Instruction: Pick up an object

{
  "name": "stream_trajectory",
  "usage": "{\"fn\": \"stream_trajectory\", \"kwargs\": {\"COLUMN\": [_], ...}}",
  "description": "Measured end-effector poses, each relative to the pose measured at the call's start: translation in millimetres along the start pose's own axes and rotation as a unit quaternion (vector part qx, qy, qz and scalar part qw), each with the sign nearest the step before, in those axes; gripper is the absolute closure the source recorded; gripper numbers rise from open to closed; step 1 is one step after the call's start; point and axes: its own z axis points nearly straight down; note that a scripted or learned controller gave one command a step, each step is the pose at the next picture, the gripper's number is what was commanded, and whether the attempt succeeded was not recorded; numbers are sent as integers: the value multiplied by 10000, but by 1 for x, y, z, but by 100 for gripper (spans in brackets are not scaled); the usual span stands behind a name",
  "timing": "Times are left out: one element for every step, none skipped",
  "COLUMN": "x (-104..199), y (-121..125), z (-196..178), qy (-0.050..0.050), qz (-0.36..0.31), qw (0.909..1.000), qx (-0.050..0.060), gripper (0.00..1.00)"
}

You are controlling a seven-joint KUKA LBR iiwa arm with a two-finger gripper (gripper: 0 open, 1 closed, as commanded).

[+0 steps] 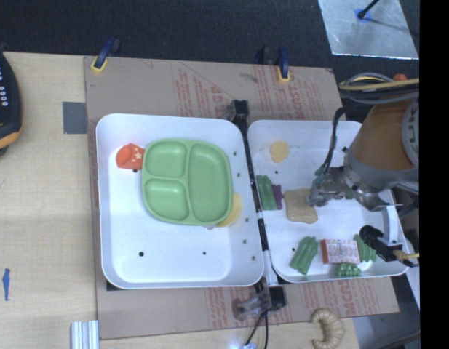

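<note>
Nearest the camera, a curled tan toy [328, 327] lay on the cardboard [173, 304]. At its 12 o'clock, in the right bin [297, 135], the gripper [318, 195] sat at the tan slab [300, 206]; whether its fingers were apart I cannot tell. Left bin [166, 264], at 9 o'clock, held a green tray [188, 181].
</note>
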Motion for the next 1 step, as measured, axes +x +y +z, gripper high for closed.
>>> {"fn": "stream_trajectory", "kwargs": {"x": [-1], "y": [0], "z": [-10], "qy": [-6], "qz": [-12], "qw": [10000], "qx": [8], "gripper": [100]}}
